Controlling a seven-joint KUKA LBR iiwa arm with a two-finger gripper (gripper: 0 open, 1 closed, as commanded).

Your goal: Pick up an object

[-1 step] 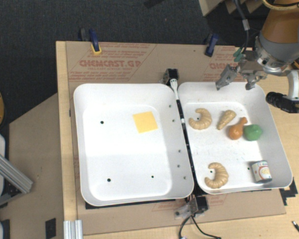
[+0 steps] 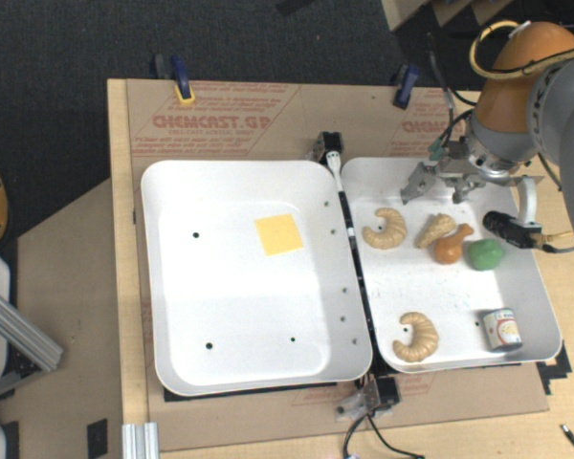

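The gripper (image 2: 438, 184) hangs spread and empty over the right bin's (image 2: 531, 338) far edge — the nearest pick, a drumstick (image 2: 444, 235), lies just below it, its long axis slanted.

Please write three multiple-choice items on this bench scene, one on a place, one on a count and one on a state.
1. Where does the yellow square lie?
A. In the left bin
B. In the right bin
C. On the cardboard

2. How many croissants are in the right bin?
A. One
B. Two
C. Four

3. How does the small can sit?
A. On the bin floor, apart from the gripper
B. Between the gripper's fingers
C. On top of the green ball

Answers: 1 A, the yellow square lies flat in the left bin. 2 B, one croissant is near the divider and another is nearer the front edge. 3 A, the small can sits in the right bin's front corner, away from the gripper.
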